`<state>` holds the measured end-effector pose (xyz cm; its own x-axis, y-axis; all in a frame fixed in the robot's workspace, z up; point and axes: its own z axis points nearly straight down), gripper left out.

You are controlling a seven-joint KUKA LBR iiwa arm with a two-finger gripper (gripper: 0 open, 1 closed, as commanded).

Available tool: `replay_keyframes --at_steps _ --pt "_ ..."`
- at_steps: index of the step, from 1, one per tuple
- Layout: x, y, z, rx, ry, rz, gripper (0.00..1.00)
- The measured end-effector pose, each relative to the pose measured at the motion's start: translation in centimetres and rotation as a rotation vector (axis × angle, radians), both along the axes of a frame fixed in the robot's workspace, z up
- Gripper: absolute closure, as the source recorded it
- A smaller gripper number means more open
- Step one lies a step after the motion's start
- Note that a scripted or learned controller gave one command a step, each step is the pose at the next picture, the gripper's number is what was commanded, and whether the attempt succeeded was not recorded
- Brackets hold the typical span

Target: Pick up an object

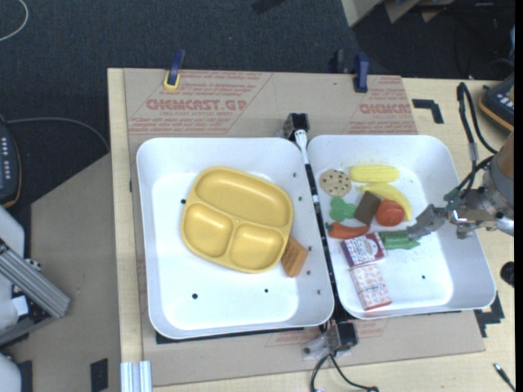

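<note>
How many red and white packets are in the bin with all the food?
2. One packet lies below the orange carrot, and the other packet lies just below it, nearer the bin's front edge.

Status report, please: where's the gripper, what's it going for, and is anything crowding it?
Gripper low in right bin, nothing seen held. Nearest: green toy, red tomato. Food pile packed tight.

floor [122, 23]: dark grey carpet | bench [245, 96]: tan board, clamped
</note>
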<state>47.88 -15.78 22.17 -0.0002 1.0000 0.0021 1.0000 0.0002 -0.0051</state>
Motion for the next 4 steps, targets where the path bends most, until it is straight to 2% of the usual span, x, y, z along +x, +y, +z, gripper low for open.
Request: replay_keyframes --at_steps 2,3,4 --pt "-1.7 -0.6 -11.1 0.001 0.002 -0.001 0.00" --pt "-1.8 -0.5 -13.9 0.000 -0.001 -0.001 0.00" --pt "-1.7 -0.5 -12.7 -0.002 -0.006 -0.002 1.00"
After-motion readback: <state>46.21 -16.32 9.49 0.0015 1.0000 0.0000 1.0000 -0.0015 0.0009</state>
